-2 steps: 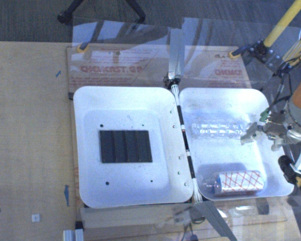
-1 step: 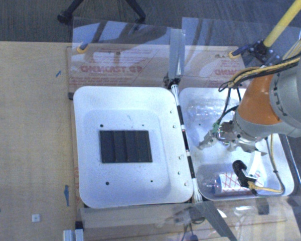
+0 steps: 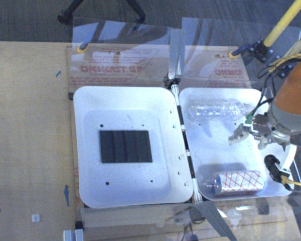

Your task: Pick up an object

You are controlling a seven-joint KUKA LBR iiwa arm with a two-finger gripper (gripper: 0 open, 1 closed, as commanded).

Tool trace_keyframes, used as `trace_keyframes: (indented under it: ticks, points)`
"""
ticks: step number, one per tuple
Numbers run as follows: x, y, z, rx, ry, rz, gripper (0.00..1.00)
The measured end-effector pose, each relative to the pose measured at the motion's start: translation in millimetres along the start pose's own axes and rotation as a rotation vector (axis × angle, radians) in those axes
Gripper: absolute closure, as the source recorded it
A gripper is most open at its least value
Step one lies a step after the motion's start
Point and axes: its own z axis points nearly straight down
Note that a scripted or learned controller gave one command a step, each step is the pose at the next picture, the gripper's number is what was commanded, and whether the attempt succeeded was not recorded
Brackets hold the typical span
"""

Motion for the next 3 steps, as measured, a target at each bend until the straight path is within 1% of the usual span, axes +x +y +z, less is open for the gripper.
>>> trace_keyframes:
  ticks: [1, 2, 3]
  points:
    - [61.7, -0.9, 62.9, -0.001, 0.001, -0.108, 0.0]
    - [-13.6, -14.0, 28.4, -0.001, -0.001, -0.165, 0.0]
    - [27.5, -50.4, 64.3, -0.008, -0.002, -0.387, 0.0]
